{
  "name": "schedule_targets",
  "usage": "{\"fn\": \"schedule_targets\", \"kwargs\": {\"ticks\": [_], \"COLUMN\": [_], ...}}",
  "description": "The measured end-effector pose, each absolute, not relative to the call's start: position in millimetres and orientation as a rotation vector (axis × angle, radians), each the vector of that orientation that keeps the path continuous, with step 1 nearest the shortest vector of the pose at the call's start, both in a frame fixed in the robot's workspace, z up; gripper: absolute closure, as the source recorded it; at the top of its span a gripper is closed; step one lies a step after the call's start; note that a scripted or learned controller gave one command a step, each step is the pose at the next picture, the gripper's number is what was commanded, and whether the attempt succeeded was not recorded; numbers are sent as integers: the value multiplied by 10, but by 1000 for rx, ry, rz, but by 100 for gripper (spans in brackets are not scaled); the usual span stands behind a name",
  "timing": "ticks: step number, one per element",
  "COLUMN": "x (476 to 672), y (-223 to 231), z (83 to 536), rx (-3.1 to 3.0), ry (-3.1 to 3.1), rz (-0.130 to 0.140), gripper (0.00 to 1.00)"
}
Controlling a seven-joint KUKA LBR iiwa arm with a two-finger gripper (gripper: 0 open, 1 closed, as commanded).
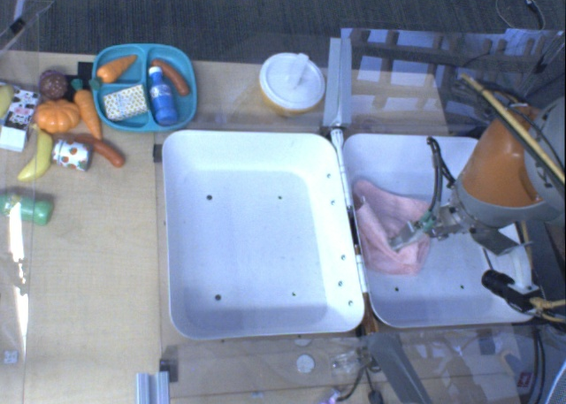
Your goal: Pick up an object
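Two white bins sit side by side on a wooden bench. The left bin (252, 234) has bare white floor. In the right bin (460, 305) a pink cloth (389, 227) lies bunched up against the bin's left wall, about halfway between the far wall and the near wall.

The grey arm with its orange band (497, 168) reaches in from the right edge of the bench. Its gripper (416, 232) is low over the right side of the pink cloth and touches it. I cannot tell if the jaws are spread or pressed together, or if they pinch the cloth.

Near the far left corner of the bench is a blue plate (144, 87) with toy food on it. More toy food lies beside it by the left edge, like a small pumpkin (57, 116) and a banana (37, 160). A round white lid (292, 82) rests by the far edge, just behind the left bin.
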State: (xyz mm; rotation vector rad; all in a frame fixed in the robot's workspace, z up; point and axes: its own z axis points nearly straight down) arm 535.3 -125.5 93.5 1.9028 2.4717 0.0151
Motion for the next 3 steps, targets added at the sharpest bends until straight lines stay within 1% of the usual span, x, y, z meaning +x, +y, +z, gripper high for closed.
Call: {"fn": "schedule_targets", "kwargs": {"ticks": [1, 2, 3], "x": [5327, 5310, 5751], "y": [-1100, -1064, -1111], "z": [931, 1053, 917], "rx": [1832, 1753, 2022], "ry": [2525, 2600, 2388], "rz": [13, 4, 14], "gripper": [0, 0, 0]}}
